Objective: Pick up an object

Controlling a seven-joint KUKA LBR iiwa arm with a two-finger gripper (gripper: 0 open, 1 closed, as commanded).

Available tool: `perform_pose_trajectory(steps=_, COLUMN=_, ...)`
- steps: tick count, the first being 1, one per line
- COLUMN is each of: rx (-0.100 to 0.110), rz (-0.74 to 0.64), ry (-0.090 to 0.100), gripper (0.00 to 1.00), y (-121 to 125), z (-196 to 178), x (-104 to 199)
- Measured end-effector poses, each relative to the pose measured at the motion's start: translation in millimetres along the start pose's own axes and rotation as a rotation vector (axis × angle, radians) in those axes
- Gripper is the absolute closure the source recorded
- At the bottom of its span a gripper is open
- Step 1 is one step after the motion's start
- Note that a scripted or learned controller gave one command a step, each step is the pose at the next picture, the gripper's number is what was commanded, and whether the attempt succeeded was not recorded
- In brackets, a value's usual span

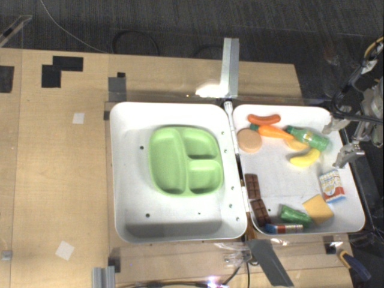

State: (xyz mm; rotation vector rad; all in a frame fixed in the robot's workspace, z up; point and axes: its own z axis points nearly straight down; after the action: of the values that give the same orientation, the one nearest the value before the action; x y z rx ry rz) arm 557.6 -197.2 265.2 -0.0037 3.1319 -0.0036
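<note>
The right white bin [354, 212] holds several toy foods. A red sausage [264, 119], an orange carrot [275, 132], a green bottle [308, 137] and a yellow banana [305, 157] lie near its far side. A round tan bun [249, 140] lies at its left, with brown chocolate bars [252, 186] below it. A small carton [331, 185], a cheese wedge [318, 209] and a green piece [294, 213] sit toward the near right. My gripper [337, 143] hangs over the bin's right rim, open, with nothing between its fingers, right of the banana.
The left white bin [129, 215] holds a green divided plate [183, 159]. A metal post [230, 65] stands behind the seam between the bins. Cables and arm parts crowd the right edge [369, 95]. A red and blue marker [285, 227] lies by the right bin's near wall.
</note>
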Motion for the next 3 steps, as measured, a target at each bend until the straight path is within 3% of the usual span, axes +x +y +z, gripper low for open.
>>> perform_pose_trajectory(steps=1, rx=-0.005, rz=-0.194, ry=0.01, gripper=0.0, y=0, z=142, x=10)
perform_pose_trajectory(steps=2, rx=-0.001, rz=-0.264, ry=-0.004, gripper=0.0, y=52, z=176, x=-28)
perform_pose_trajectory(steps=3, rx=-0.003, rz=-0.22, ry=-0.006, gripper=0.0, y=117, z=175, x=-39)
